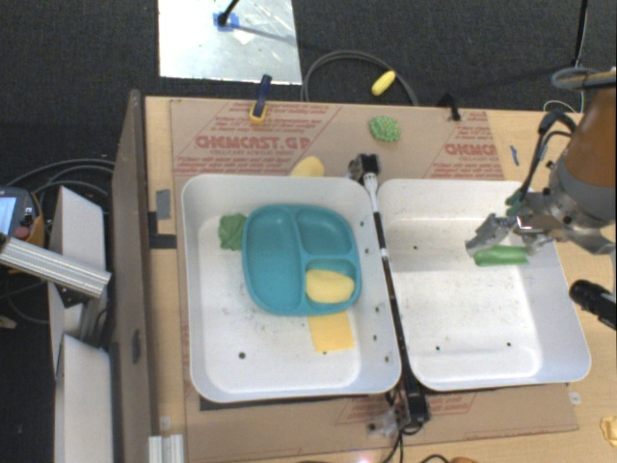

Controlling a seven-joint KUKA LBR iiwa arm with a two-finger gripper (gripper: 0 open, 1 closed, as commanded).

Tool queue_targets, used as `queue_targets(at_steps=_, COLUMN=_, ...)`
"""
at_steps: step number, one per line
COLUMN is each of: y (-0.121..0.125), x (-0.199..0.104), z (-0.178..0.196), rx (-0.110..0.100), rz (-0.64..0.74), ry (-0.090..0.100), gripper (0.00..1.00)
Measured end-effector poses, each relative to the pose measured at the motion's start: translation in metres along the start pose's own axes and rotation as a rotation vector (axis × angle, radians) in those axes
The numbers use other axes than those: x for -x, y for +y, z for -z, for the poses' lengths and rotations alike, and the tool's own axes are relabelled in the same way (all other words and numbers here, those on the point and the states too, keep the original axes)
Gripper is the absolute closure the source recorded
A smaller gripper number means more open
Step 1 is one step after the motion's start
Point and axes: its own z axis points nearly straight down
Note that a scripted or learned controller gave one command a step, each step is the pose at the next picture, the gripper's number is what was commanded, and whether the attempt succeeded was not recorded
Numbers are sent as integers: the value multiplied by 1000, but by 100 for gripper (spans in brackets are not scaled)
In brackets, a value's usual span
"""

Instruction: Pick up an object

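Observation:
My gripper (503,233) hangs over the back right part of the right bin (463,355). A small green elongated object (500,256) shows just under it, touching or nearly touching the gripper's lower end. Whether the object rests on the bin floor or is lifted is unclear. In the left bin (207,355) lies a teal divided plate (284,258) with a yellow lump (329,285) in its front right compartment. A yellow flat slice (333,334) pokes out from under the plate's front edge. A green leafy piece (231,231) sits by the plate's left edge.
Behind the bins on the cardboard are a green round object (385,128), a pale yellow piece (308,169) at the left bin's back rim and a yellow item (383,83) by a cable. A black clamp bar (379,230) runs between the bins.

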Motion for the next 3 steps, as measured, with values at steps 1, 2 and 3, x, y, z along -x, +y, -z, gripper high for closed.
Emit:
queue_targets(at_steps=1, y=16, x=39, z=-88, rx=-4, rz=-4, ry=0, gripper=0)
queue_targets(at_steps=2, y=22, x=58, z=-177, rx=-4, rz=-2, ry=0, gripper=0)
queue_targets(at_steps=3, y=24, x=57, z=-161, rx=3, rz=0, ry=-1, gripper=100)
